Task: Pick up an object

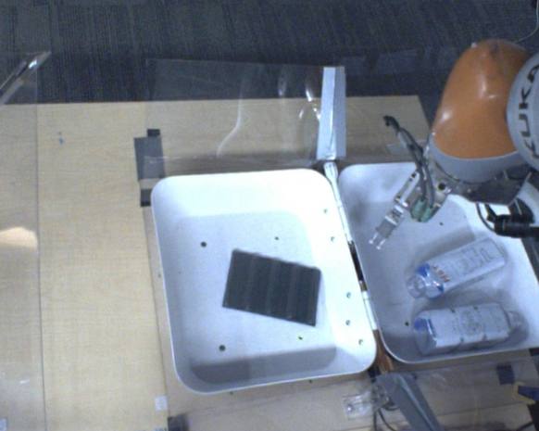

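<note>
1. Camera view looks down on a pale wooden bench [79, 271], and we've got two shallow white plastic bins sitting side by side on it, touching along their inner rims.
2. Left bin [181, 217] has one dark grey ribbed rectangular pad [271, 287] lying flat near the middle, turned a bit off square.
3. Right bin [370, 193] holds two clear plastic water bottles with white labels, both on their sides. Upper bottle [457, 267] is tilted, lower bottle [464, 326] lies nearly level just below it, close but we can't say if they touch.
4. Grey arm with the orange band [479, 100] comes in from the right and hangs over the right bin's upper half.
5. Its two-finger gripper [383, 235] points down-left, above and left of the bottles. We honestly can't tell how far apart the fingers are, and we see nothing between them.
</note>
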Available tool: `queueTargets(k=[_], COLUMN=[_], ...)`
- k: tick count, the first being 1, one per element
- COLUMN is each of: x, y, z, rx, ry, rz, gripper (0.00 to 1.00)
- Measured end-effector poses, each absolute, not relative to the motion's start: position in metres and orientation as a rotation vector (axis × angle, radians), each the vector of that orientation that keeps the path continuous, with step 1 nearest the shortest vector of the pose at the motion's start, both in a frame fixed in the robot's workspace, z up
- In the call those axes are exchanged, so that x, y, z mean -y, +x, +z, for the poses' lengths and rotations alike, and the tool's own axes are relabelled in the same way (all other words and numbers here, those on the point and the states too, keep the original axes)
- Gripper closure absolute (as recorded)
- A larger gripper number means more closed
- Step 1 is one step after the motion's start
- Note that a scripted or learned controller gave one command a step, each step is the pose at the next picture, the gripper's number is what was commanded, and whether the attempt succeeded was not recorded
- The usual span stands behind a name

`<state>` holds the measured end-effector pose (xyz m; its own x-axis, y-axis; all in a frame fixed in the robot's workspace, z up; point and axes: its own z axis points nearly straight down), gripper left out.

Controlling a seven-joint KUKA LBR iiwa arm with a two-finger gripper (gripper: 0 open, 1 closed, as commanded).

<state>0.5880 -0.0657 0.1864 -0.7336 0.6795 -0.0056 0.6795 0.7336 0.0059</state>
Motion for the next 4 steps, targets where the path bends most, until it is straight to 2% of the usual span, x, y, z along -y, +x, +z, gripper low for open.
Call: queueTargets(k=[1,2,3,4], x=[0.062,0.037,0.096,0.130], y=[0.605,0.601,0.582,0.518], z=[0.186,0.185,0.132,0.090], rx=[-2.742,-2.566,-2.596,-2.660], ry=[1.519,1.806,1.763,1.651], rz=[0.006,0.005,0.004,0.009], gripper=[0.00,0.00,0.00,0.00])
